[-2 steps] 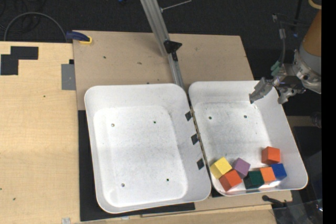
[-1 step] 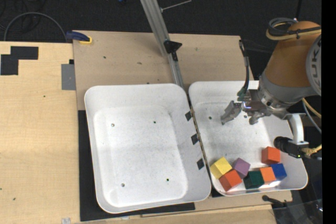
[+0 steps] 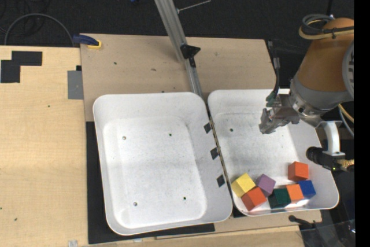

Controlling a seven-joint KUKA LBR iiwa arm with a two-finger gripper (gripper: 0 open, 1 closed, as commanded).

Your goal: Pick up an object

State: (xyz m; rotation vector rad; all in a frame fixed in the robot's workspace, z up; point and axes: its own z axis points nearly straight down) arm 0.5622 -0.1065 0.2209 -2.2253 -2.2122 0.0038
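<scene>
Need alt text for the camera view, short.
The gripper hangs over the right bin, above and apart from a cluster of colored blocks in that bin's near corner. The left bin sits beside it on the bench.

You see the gripper [image 3: 270, 123] hanging over the right bin [image 3: 243, 107], in its upper half, nothing visible between its fingers. The blocks sit well below it, along the bin's near edge: yellow block [image 3: 244, 183], purple block [image 3: 266, 183] and red block [image 3: 253, 198] down and slightly left; green block [image 3: 279, 198], orange block [image 3: 295, 191], blue block [image 3: 307, 188] and a second red block [image 3: 298, 170] down and right. Left bin [image 3: 150, 159] lies to the gripper's left
</scene>
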